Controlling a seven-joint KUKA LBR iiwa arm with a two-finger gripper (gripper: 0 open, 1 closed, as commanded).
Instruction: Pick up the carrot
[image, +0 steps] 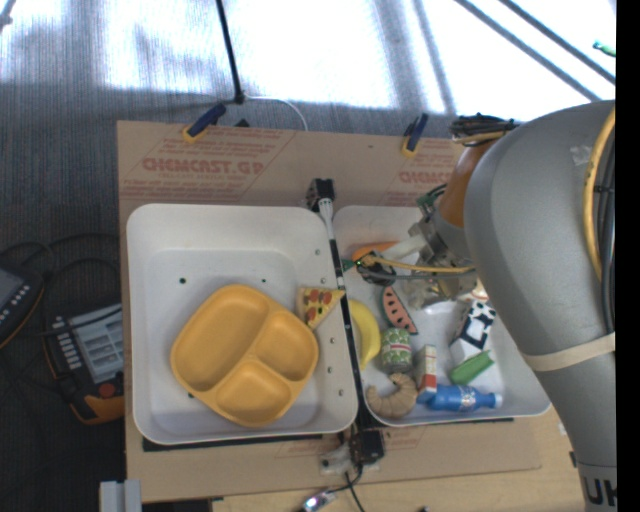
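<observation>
Your grey arm (545, 250) bends in from the right, its gripper (432, 232) low over the right bin's (520, 400) far end; its opening you cannot tell. The carrot (372, 250) lies just beside it.

Bulky grey arm (540, 230) with rounded casing, an orange band and a pale seam ring

The grey arm (540, 230) reaches in from the right over the right bin (520, 400), its gripper (432, 235) low at the bin's far end, near an orange carrot (372, 252). The bin also holds a watermelon slice (397, 310), a blue bottle (460, 400) and a banana (366, 330). In the left bin (160, 300) lies a yellow divided plate (245, 352), with a pizza slice (318, 303) just beside it.
</observation>
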